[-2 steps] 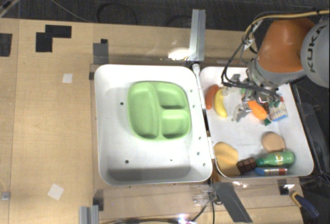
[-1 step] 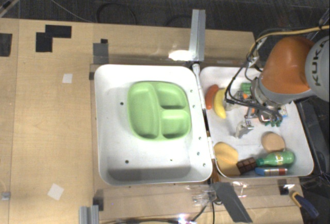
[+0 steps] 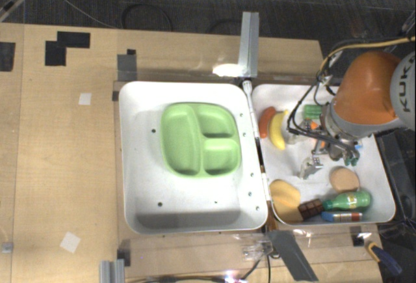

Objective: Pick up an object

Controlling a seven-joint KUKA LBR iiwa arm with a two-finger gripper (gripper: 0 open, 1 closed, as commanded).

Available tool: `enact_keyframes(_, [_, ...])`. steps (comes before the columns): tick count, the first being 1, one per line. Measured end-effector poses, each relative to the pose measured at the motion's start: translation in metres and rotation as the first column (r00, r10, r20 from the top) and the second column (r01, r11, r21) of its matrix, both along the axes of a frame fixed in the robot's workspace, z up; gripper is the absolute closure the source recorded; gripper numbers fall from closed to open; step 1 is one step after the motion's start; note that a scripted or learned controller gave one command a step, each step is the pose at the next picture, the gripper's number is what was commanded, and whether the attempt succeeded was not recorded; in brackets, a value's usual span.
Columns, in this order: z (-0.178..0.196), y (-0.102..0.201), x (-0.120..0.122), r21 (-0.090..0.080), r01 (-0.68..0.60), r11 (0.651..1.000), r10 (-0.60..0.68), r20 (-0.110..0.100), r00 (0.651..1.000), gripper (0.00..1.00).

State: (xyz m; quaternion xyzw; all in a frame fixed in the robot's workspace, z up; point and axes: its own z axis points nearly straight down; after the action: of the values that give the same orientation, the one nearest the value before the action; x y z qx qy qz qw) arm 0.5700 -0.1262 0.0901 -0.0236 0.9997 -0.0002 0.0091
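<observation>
In the right bin (image 3: 383, 210) lie a yellow banana-shaped toy (image 3: 278, 130) beside an orange-red piece (image 3: 266, 121), a tan round piece (image 3: 285, 194), a brown round piece (image 3: 344, 179), a green bottle (image 3: 346, 200), a dark brown block (image 3: 310, 209) and a blue and red marker (image 3: 340, 216). My gripper (image 3: 311, 166) hangs low over the bin's middle, below the grey and orange wrist (image 3: 364, 96). It sits left of the brown round piece and above the tan one. Nothing shows between its fingers.
The left bin (image 3: 140, 210) holds a green divided tray (image 3: 198, 138). A metal post (image 3: 249, 44) stands behind the wall between the bins. Cables loop around the wrist. Wooden bench surface stretches to the left.
</observation>
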Motion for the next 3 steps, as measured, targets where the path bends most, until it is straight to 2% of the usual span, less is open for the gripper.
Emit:
enact_keyframes(1, [-0.002,-0.013,0.063,-0.001,-0.018,1.0,0.018,-0.004,1.0,0.0])
enact_keyframes(2, [0.014,-0.012,0.068,-0.003,-0.021,1.0,0.021,0.011,1.0,1.0])
enact_keyframes(3, [0.121,-0.018,0.092,-0.005,-0.062,0.998,0.062,0.003,0.998,1.0])
